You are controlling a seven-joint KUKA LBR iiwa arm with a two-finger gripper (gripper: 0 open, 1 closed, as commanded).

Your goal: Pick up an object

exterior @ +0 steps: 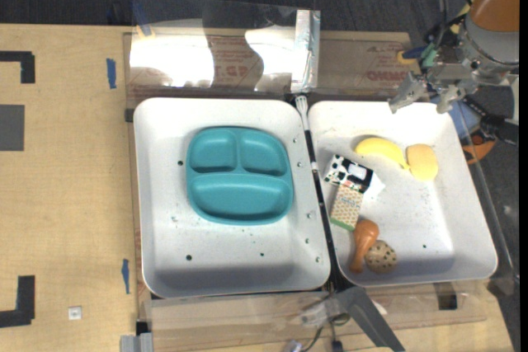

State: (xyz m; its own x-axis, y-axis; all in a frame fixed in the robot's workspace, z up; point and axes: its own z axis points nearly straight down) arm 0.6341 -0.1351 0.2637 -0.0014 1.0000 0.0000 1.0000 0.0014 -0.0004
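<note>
two shallow white bins sit side by side on the bench. the left bin [157,202] holds one thing, a teal divided plate [240,175] with three compartments, lying flat near the bin's middle. the right bin [462,218] holds six things: one yellow banana-like piece [379,149] toward the far side, one pale yellow rounded piece [422,161] touching its right end, one black-and-white patterned card [347,172] just left of them, one small printed packet [347,206] directly below the card and overlapping its lower edge, one orange carrot-shaped toy [361,242] standing at a slant near the front, and one tan speckled ball-like piece [381,257] touching the carrot's right side. the gripper [425,93] hangs over the far right corner of the right bin, above its rim, well apart from every object in it. its two fingers [402,100] look spread a little, with nothing between them, and they touch none of the things. the grey arm with its orange band [497,8] rises behind it toward the upper right.
</note>
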